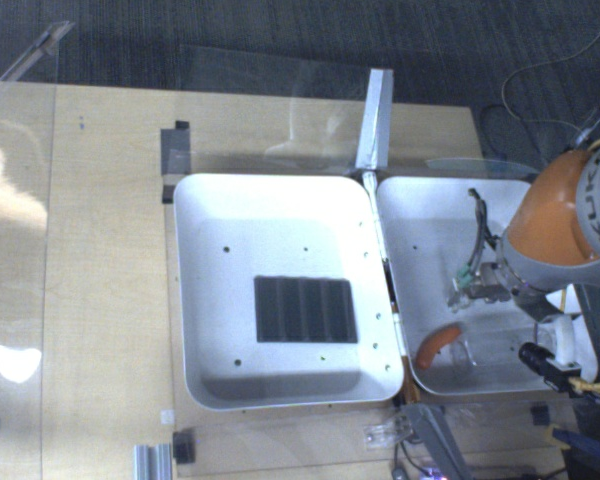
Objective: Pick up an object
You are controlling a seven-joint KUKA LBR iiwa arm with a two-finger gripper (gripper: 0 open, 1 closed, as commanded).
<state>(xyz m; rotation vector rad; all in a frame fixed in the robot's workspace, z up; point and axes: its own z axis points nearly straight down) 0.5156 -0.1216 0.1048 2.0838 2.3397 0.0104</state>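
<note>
While the arm (560,218) reaches in from 3 o'clock, its orange band sits over the right bin (420,218), and the gripper (477,290) hangs low near that bin's middle. Whether it is spread or pressed together cannot be told from this slanted view, since the tips blur into the white floor; nothing can be seen between them. A small orange-red sausage-shaped object (437,344) lies on the right bin's floor toward 7 o'clock from the gripper, near the bin's front-left corner and apart from the gripper. A clear, glassy item (462,353) sits just beside the sausage at its 3 o'clock side. In the left bin (210,228), a dark ribbed block (305,309) lies flat slightly toward 5 o'clock of centre. The 2 bins touch along their shared edge on the wooden bench (90,268).
</note>
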